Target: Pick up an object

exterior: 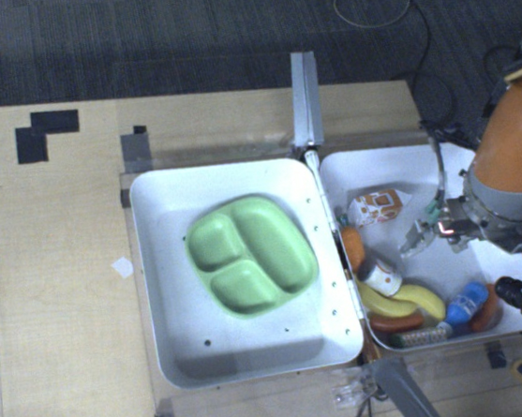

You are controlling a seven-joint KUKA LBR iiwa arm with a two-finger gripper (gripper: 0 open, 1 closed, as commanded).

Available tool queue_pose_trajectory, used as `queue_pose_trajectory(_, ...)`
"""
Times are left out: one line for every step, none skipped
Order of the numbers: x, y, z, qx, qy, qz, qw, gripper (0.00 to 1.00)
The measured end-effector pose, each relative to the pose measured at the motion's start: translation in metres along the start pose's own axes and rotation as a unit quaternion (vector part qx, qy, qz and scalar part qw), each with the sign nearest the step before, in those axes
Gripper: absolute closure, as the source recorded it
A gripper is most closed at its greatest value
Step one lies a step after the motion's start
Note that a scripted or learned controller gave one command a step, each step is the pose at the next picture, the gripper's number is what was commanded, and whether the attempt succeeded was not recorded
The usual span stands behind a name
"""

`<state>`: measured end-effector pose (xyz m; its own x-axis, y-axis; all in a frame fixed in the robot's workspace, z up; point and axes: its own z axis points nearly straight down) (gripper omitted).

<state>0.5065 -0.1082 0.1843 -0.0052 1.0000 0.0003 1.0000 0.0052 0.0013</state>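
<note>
Over the right bin (pixel 383 167), near its middle, the gripper (pixel 422 235) is seen with its fingers spread apart and nothing between them. Just beyond it, toward the bin's far edge, a small orange-and-white packet (pixel 376 206) is found. Along the near edge a yellow banana (pixel 405 303), a blue bottle (pixel 464 304) and a red item (pixel 400 322) are crowded. A green divided tray (pixel 252 253) is set at the left bin's (pixel 180 354) centre.

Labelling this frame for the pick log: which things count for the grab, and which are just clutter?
In play:
tool, over right white bin
yellow banana
blue plastic bottle
orange-and-white printed packet

Lying about:
green three-compartment plastic tray in left white bin
black cable on dark floor
</note>
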Motion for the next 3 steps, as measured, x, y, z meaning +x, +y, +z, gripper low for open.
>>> queue_pose_trajectory(0.001, 0.002, -0.011, -0.002, 0.0, -0.001, 1.0, 1.0)
queue_pose_trajectory(-0.022, -0.014, -0.073, -0.002, -0.001, 0.023, 0.9997, 1.0)
queue_pose_trajectory(-0.022, -0.018, -0.113, -0.003, -0.001, 0.048, 0.9989, 1.0)
